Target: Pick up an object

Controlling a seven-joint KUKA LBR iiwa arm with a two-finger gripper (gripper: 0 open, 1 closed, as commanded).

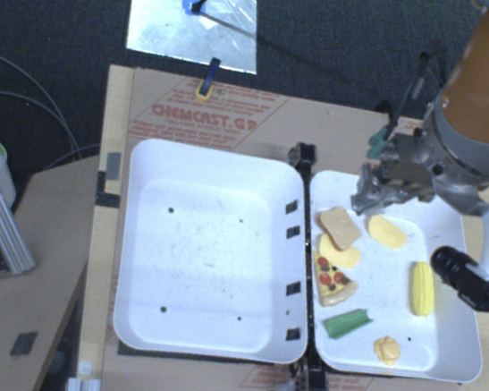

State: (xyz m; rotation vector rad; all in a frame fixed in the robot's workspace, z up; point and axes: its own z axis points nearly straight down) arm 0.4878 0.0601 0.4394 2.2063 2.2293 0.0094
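Six food items lie in the right bin [460, 361]: bread slice [339, 227], pizza slice [333, 281], corn [423, 288] among them. The gripper [372, 197] hangs at one o'clock from the bread; its opening cannot be told.

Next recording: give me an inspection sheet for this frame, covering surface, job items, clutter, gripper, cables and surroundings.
Surface: bench with left bin and right bin side by side.
Job items: all in the right bin: bread slice, pizza slice, corn cob, green piece, pale yellow piece, small yellow piece.
Clutter: nothing seen.
Gripper: gripper over the right bin's far edge, near the bread slice; nothing visibly held.
Cables: cables on the floor at left.
Surroundings: metal sheet beyond the bench.
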